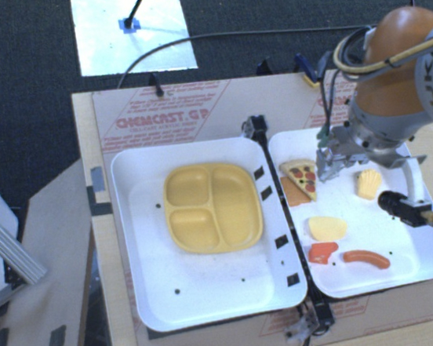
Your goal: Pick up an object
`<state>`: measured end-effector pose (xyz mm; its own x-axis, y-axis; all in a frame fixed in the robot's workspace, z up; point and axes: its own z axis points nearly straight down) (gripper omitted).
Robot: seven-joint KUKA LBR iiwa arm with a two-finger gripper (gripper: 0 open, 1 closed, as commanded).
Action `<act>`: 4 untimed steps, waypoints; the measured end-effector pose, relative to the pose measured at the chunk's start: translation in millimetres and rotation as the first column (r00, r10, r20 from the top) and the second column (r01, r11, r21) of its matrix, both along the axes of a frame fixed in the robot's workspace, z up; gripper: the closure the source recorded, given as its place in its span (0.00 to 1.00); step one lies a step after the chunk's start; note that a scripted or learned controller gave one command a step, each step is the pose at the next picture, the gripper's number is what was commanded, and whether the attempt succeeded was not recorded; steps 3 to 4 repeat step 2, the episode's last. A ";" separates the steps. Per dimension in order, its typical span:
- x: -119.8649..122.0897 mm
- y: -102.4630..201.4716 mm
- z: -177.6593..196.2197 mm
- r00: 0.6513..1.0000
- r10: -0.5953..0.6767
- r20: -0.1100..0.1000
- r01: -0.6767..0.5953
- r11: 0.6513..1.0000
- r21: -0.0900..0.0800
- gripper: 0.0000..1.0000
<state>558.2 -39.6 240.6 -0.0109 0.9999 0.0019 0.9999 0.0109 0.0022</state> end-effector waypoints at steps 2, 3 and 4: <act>-7.9 98.5 3.5 1.000 -0.001 -0.002 0.001 1.000 0.000 1.00; -7.9 98.5 3.5 1.000 -0.001 -0.002 0.001 1.000 0.000 1.00; -7.9 98.5 3.5 1.000 -0.001 -0.002 0.001 1.000 0.000 1.00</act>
